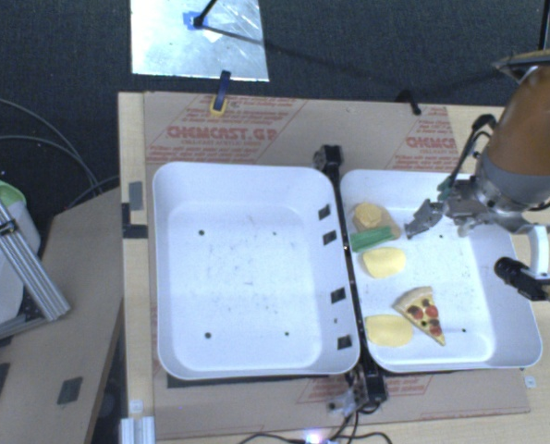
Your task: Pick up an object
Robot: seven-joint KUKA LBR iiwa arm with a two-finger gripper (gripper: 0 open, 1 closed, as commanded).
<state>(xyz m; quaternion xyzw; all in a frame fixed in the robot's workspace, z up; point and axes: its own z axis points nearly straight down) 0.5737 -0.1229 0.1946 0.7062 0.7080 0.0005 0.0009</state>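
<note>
The right bin point(469, 280) holds several toy foods. A tan round piece point(370, 216) lies at its upper left, with a green stick point(372, 238) just below it. Under those sit a pale yellow lump point(385, 263), a pizza slice point(422, 314) and a flat yellow piece point(388, 330). My gripper point(425, 217) hangs over the upper middle of the right bin, just right of the tan piece, with nothing visible between its fingers. The arm with its orange band point(531, 128) comes in from the right.
The left bin point(247, 266) stands beside the right one, with black clips point(331, 239) along the shared wall. Both rest on a cardboard sheet point(256, 128). A shiny metal plate point(198, 26) lies at the back. A black part point(524, 278) sticks over the right bin's right edge.
</note>
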